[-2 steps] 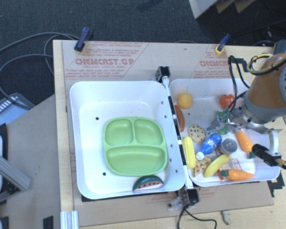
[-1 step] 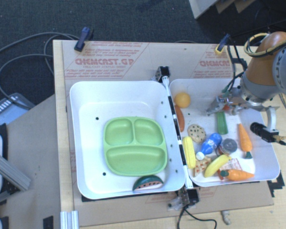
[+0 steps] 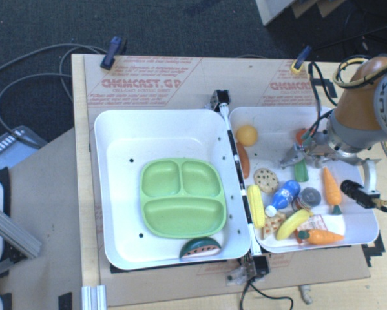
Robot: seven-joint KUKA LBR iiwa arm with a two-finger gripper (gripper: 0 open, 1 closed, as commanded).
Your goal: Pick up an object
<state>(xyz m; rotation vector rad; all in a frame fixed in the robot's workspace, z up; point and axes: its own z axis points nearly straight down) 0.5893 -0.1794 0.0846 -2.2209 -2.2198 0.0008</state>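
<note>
The tool hangs low over the upper middle of the right bin, with the grey wrist and orange band rising behind it toward the right. Whether it is released or clenched cannot be told from this slant, and nothing is seen gripped in it.

Directly under its tip, on the near side, lies a small green piece, its long axis running roughly up and down the view; it looks like the closest candidate, so the coming move is probably a short drop, not a sideways reach. An orange ball sits well to the left by the bin's dividing wall, and a cookie lies between the two, lower down. A carrot lies just right of the tool, upright in the view.

Toward the bin's near edge the things crowd together: a blue bottle, a corn cob, a banana and a second carrot, several touching. Room around the green piece is fair.

The left bin carries a green divided plate and a watermelon slice. Both bins rest on the table.
</note>
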